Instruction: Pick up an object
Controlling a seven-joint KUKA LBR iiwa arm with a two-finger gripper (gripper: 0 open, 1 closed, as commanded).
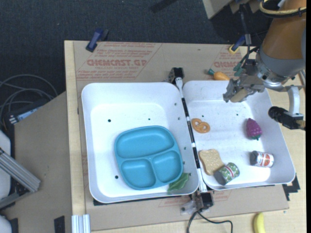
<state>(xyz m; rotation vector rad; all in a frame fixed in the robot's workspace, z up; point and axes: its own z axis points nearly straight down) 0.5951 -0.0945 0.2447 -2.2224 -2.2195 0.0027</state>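
The gripper [236,94] hangs over the far part of the right bin [214,89], and I cannot tell how it is set; nothing shows in its grasp. The candidates for picking all lie nearer the camera than it. The pretzel [199,125] is closest, down and to the left. The purple grapes [252,128] sit just below and to the right, close to the bin's right wall. Farther off are the slice of toast [210,159], touching a green can [227,173], and a red-and-white can [262,158] lying on its side.

The likely failures, as I judge them: the pretzel is flat and could slip under a closing grip; the cans may roll away; going for the toast could nudge the green can; and a descent onto the grapes could clip the wall.
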